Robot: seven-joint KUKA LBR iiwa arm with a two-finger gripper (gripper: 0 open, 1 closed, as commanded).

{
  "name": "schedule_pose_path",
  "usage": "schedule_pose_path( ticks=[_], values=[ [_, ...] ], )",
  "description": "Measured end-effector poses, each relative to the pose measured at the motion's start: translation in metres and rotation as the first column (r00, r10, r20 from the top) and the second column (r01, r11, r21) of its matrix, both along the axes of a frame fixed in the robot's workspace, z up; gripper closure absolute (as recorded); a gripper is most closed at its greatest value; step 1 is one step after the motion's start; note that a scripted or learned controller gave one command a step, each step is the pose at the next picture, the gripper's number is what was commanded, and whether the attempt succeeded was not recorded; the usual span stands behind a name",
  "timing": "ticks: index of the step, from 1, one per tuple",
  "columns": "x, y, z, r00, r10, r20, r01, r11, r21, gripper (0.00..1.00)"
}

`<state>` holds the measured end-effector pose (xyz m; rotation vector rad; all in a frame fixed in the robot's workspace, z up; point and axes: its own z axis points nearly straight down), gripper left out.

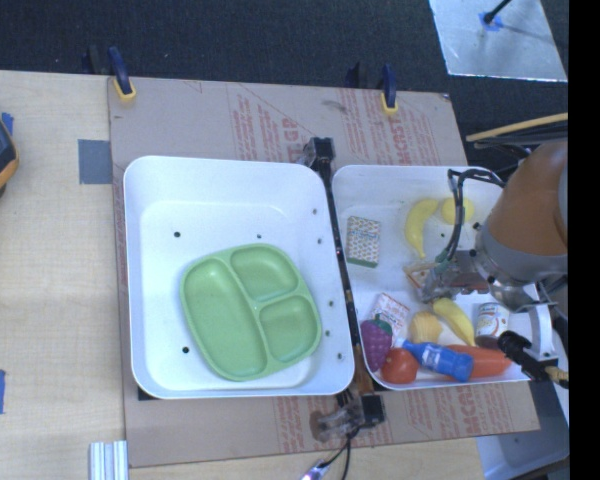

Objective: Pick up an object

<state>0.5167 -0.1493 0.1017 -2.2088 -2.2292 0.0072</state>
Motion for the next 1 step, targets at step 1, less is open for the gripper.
schedule_pose_path(
  ticks=[1],
  values=[
    [0.0, 0.0, 0.0, 1.0, 0.0, 0.0, 0.0, 1.0, 0.0, 0.0]
  ],
)
